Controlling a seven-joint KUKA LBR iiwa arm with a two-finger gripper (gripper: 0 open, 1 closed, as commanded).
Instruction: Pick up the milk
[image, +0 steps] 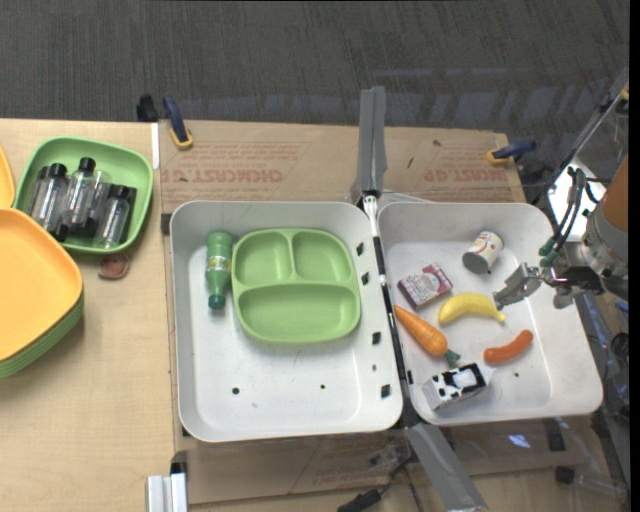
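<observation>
The milk (453, 386) is a small carton with black and white cow patches. It lies on its side near the front edge of the right bin (570, 385). My gripper (520, 284) hangs over the right side of that bin, just right of the banana (472, 310). It is well behind and to the right of the milk and does not touch it. I see nothing held in it.
The right bin also holds a carrot (422, 332) just left of the milk, a red pepper (508, 347), a purple carton (425, 286) and a white can (483, 251). The left bin (290, 400) holds a green divided plate (296, 285) and a green bottle (217, 268).
</observation>
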